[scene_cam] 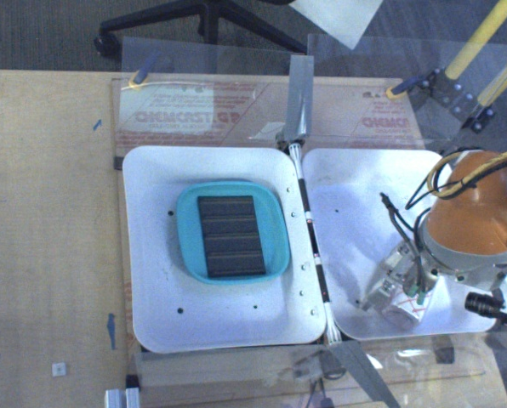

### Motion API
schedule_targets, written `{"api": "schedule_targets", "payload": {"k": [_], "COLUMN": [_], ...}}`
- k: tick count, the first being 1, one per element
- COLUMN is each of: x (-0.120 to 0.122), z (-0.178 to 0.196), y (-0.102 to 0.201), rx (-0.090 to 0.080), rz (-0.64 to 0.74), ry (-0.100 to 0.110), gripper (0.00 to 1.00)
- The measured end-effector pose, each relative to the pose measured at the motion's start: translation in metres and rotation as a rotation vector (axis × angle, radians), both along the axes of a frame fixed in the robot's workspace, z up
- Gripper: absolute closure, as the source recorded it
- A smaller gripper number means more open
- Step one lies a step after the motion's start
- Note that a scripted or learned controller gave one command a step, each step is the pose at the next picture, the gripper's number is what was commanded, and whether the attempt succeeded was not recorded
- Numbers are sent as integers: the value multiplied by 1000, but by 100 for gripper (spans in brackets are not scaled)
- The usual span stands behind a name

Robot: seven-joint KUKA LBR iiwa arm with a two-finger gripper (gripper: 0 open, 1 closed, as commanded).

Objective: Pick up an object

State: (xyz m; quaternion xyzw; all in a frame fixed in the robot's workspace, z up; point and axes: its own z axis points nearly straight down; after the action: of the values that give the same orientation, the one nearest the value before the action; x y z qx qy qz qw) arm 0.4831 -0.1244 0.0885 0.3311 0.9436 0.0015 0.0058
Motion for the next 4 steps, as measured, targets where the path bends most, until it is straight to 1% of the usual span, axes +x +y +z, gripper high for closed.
{"api": "schedule_targets", "payload": {"k": [1,2,3,4], "x": [2,4,-3,-3], "z": [0,11,148,148], "y": [-52,-52,39,39], "rx": [8,7,4,3], "rz": [-387,-389,-489,-489], "ry": [-3,-9,10,10], "gripper": [0,100,100,0]}}
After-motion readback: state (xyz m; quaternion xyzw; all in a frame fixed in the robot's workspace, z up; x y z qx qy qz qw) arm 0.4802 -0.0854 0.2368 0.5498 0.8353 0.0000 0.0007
